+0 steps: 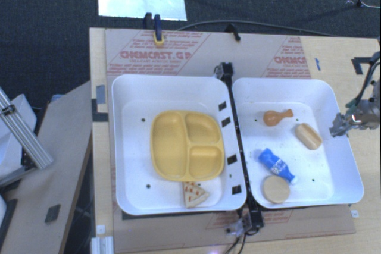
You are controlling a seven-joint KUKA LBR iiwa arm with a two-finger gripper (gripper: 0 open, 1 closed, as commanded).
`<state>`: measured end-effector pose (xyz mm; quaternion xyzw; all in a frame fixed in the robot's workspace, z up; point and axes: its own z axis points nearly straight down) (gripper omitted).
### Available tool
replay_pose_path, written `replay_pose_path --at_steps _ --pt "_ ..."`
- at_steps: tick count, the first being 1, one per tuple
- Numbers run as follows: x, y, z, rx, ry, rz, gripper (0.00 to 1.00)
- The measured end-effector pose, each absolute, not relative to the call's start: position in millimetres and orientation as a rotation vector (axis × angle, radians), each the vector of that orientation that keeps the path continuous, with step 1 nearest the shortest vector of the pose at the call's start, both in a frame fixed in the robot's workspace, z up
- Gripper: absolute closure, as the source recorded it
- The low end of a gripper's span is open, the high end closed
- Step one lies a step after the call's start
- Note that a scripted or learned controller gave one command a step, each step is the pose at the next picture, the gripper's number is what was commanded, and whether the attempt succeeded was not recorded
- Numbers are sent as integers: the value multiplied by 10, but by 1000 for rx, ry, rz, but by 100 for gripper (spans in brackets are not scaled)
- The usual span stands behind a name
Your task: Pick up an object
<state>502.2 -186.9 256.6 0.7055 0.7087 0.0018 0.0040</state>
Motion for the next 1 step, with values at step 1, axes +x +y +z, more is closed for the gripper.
replay_pose_path --at_steps 1 --pt "5069 -1345 2598 2209 2231 4 100"
